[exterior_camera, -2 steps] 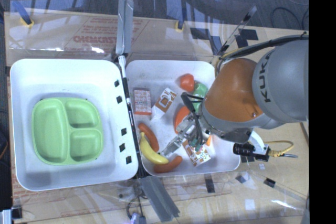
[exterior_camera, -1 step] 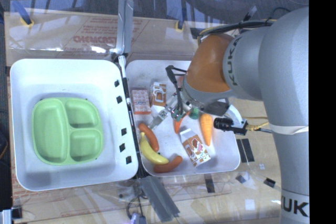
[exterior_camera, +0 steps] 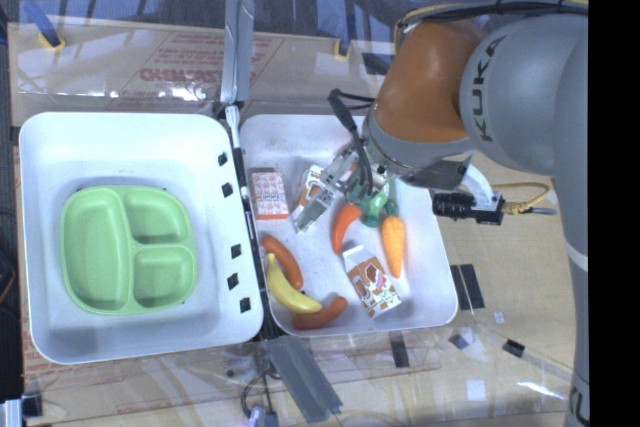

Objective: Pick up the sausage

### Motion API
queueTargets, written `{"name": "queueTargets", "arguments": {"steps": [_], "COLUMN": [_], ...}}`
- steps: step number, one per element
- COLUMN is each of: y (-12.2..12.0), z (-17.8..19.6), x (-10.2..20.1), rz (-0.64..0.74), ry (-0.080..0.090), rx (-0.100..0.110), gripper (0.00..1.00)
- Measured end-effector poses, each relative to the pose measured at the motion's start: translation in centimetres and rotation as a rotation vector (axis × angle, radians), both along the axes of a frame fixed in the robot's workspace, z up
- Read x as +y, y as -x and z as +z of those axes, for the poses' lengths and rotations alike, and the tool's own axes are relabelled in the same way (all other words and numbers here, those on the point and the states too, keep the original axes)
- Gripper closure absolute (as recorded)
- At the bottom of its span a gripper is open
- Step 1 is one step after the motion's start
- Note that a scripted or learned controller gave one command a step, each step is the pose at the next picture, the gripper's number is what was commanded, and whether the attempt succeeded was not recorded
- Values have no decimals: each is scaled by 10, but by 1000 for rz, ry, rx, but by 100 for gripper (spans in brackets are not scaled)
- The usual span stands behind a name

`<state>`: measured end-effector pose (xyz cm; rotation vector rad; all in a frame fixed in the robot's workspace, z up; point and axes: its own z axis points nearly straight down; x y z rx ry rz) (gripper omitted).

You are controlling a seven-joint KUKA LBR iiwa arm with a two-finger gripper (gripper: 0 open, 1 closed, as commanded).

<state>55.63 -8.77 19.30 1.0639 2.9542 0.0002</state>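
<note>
The reddish-brown, smooth plastic toy sausage (exterior_camera: 282,258) is lying in the lower left part of the right shallow white bin (exterior_camera: 432,310), slanting from upper left to lower right, with its lower end touching or just beside the yellow plastic banana (exterior_camera: 288,292). A second, similar reddish sausage piece (exterior_camera: 318,314) is lying along the bin's front wall, beside the banana's tip. The sausage is looking light, stiff and slick, so it is likely to roll or squirt out of a pinch; taking it across the middle of its short width, fingers square to its long axis, seems the safest hold.

The metal two-finger end effector (exterior_camera: 312,205) is hanging over the middle of that bin, near a small printed carton (exterior_camera: 267,193) and well short of the sausage. Whether its tips are parted, I cannot tell; nothing is visibly between them.

The bin floor is smooth and crowded: two orange carrots (exterior_camera: 393,243) and a boxed snack (exterior_camera: 374,283) are lying close by. The left bin (exterior_camera: 40,155) is holding a green divided plate (exterior_camera: 128,250), on a pale worktop (exterior_camera: 120,65).
</note>
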Motion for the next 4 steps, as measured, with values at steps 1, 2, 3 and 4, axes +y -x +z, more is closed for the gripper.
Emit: {"name": "queueTargets", "arguments": {"steps": [1,2,3,4], "y": [-1,35,36,36], "z": [-79,-84,-74,-74], "x": [-20,-22,-22,-23], "rz": [-15,15,18,18], "ry": [2,9,9,9], "rx": [-26,-51,-45,-45], "gripper": [0,0,100,0]}}
